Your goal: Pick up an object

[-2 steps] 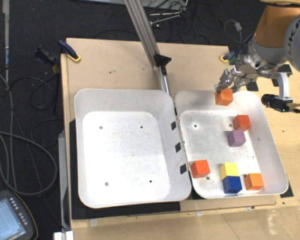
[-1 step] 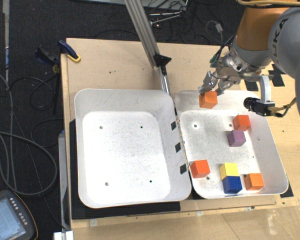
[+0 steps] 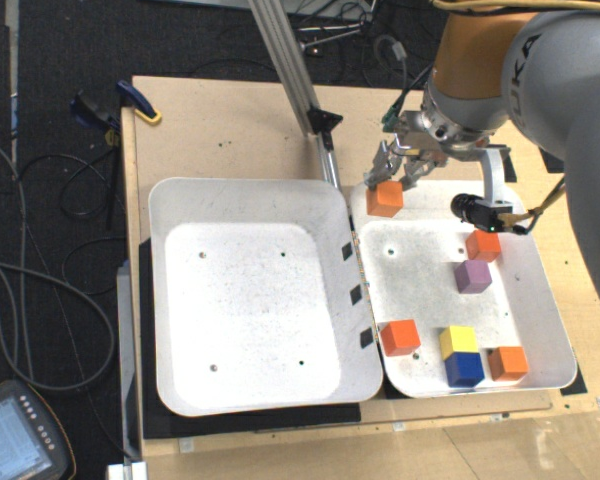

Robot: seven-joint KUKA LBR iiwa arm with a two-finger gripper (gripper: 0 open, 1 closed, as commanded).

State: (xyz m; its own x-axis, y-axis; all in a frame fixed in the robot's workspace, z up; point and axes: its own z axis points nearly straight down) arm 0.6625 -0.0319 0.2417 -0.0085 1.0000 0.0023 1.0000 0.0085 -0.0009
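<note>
My gripper point(image 3: 394, 178) hangs over the far left corner of the right bin point(image 3: 552, 313). An orange cube point(image 3: 385, 199) sits between its fingertips, and the gripper is shut on it. The cube overlaps the bin's rim in the view, so it looks lifted off the floor. On the right bin's floor lie a red-orange cube point(image 3: 483, 245), a purple cube point(image 3: 473, 276), an orange cube point(image 3: 400, 336), a yellow cube point(image 3: 459, 341), a blue cube point(image 3: 464, 369) and another orange cube point(image 3: 508, 363).
The left bin point(image 3: 161, 268) stands beside the right one, their rims touching in the middle. A slanted metal pole point(image 3: 285, 53) rises from the bench behind the bins. A blue and yellow clamp point(image 3: 135, 101) grips the bench's far left corner.
</note>
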